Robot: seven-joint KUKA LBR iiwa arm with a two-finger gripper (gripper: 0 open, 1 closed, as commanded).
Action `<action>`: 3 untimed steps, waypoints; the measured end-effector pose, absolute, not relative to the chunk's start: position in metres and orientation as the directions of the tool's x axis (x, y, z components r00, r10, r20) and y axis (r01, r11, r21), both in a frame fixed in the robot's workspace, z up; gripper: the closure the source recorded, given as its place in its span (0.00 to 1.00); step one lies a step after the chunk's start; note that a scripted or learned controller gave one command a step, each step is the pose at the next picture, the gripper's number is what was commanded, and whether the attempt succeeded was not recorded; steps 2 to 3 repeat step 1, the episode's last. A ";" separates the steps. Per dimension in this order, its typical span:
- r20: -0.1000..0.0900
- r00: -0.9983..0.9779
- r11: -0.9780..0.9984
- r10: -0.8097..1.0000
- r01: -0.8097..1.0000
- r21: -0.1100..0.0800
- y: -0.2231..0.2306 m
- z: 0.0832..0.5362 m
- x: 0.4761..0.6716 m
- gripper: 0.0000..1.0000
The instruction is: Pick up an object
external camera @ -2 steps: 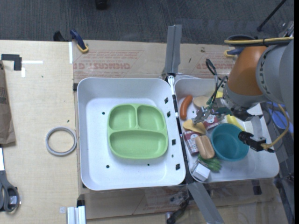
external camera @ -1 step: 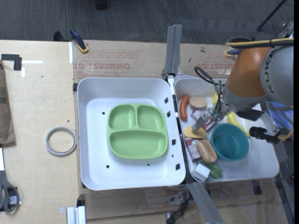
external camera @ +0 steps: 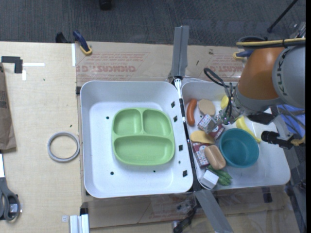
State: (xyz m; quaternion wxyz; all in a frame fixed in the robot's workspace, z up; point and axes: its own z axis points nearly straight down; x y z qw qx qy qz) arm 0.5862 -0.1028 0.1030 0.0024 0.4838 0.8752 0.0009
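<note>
Two white bins sit side by side; going from left, the left bin [external camera: 92,144] at frame centre carries a green divided tray [external camera: 143,136], which plays no part in the pick. The right bin [external camera: 277,171], right of centre, holds the candidates.

At its left edge lies a red-orange sausage-shaped piece [external camera: 192,111], long axis running near vertical in the frame, upper end tipped slightly right. It looks like light, stiff plastic, probably smooth and apt to roll; a pinch across its narrow middle seems best. Just right of it is a tan round slice [external camera: 206,106], flat and hard to get under. Below these come a small packet [external camera: 210,124], a yellow wedge [external camera: 201,137], and a bread-roll-shaped piece [external camera: 215,157] whose long axis slants from upper left to lower right; it is plump, likely light, and would suit a grip across its width. A teal bowl [external camera: 239,147] sits right of that, rigid and thin-rimmed, so a rim pinch would serve.

The gripper [external camera: 226,114] hangs over the packet cluster in the upper part of this bin, under the orange-banded arm; whether its claw is apart or together I cannot tell.
</note>
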 end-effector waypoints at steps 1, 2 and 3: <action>-0.002 -0.386 0.386 0.923 0.923 -0.001 -0.072 0.192 0.647 1.00; -0.002 -0.386 0.386 0.923 0.923 -0.001 -0.072 0.192 0.647 1.00; -0.002 -0.386 0.386 0.923 0.923 -0.001 -0.072 0.192 0.647 1.00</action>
